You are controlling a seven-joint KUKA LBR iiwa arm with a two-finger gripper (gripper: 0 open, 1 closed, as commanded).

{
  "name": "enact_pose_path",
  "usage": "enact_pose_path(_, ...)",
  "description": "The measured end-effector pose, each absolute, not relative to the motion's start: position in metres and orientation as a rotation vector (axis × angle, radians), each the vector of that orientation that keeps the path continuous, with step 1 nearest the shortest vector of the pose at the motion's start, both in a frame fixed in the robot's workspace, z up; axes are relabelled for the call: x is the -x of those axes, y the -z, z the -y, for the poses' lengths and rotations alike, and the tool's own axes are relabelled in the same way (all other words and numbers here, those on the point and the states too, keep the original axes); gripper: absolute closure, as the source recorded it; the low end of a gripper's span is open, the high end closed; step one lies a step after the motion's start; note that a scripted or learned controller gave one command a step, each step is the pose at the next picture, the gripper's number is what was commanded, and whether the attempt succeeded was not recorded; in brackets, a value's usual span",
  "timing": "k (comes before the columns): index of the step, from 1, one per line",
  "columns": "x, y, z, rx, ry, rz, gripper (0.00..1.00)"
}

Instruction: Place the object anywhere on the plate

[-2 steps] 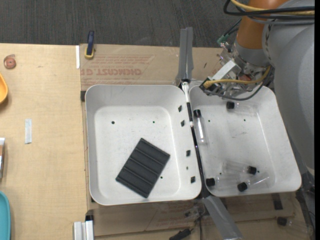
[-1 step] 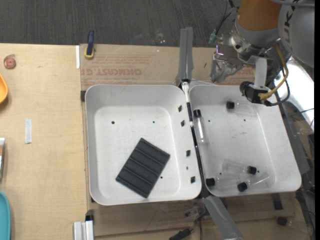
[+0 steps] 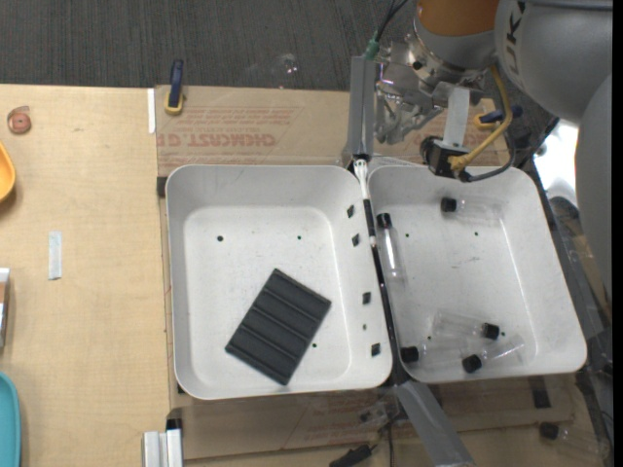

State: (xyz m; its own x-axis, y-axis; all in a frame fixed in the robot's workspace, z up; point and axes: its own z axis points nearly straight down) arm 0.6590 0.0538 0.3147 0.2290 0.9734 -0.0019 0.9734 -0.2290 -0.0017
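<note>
Two shallow white bins sit side by side on the bench, and the job runs from one to the other.

At the far left edge of the brown cardboard sheet (image 3: 234, 125) behind the bins, a small blue-handled clamp (image 3: 175, 84) is clipped on, probably to keep the sheet from sliding.

The left white bin (image 3: 178, 212) holds the dark grey ribbed rectangular plate (image 3: 279, 325). It lies flat and turned at a slant in the near half of the floor. Nothing rests on it, so the placing is not yet done.

The right white bin (image 3: 506, 261) holds what look like the pickable things. A slim clear tube with a black end (image 3: 386, 246) lies along the left wall, just beside the divider. A small black-capped piece (image 3: 449, 204) sits near the far wall. A loose cluster of clear plastic vials with black caps (image 3: 472, 343) lies in the near right part. They are see-through and hard to separate; I cannot say which one is meant as the object, but all lie well apart from the plate.

The two-finger gripper (image 3: 407, 120) hangs over the far edge of the right bin, under the orange-banded wrist. It is a tangle of metal and cable from this angle. Whether it is clenched or released cannot be told, and nothing visibly hangs from it. My reading is that a pick in the right bin comes first.
</note>
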Motion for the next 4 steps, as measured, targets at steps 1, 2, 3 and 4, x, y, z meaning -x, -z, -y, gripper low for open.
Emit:
enact_pose_path(1, -0.659, -0.408, -0.114, 2.120, -0.004, 2.319, 1.00)
enact_pose_path(2, -0.660, -0.441, -0.169, 1.665, -0.002, 2.665, 1.00)
enact_pose_path(3, -0.578, -0.441, -0.167, 1.117, -0.002, 2.936, 1.00)
enact_pose_path(4, -0.638, -0.441, -0.206, 0.745, 0.000, 3.053, 1.00)
